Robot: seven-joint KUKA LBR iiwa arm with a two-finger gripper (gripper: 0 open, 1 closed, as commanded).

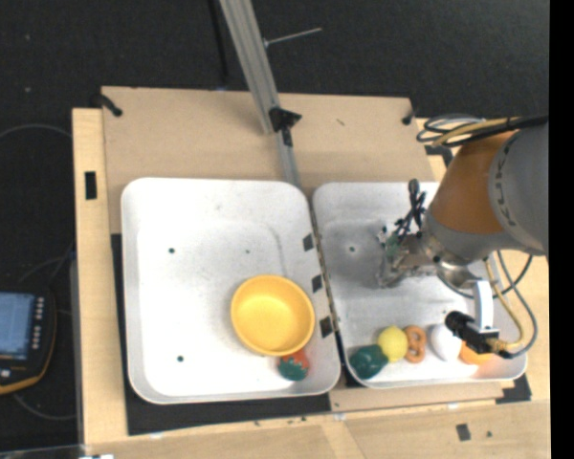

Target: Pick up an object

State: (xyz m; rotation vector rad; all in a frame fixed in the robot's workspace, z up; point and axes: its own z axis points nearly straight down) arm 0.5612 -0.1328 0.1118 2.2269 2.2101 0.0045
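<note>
Two white bins sat on the table | jaws hung low over the right bin, grip state unreadable | yellow ball, green object, orange object lay along its near wall | yellow bowl sat in the left bin

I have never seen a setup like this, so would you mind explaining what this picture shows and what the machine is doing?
This is one camera fixed above a workbench, looking down at a slant. The grey robot arm with an orange band reaches in from the right; its gripper hangs over the right shallow white bin, and I cannot tell how its jaws stand or whether anything is held. Along that bin's near edge lie a dark green lump, a small yellow ball, a small orange piece and a white rounded object. The left white bin holds a yellow plastic bowl and a small red-and-green object beside it.
</note>
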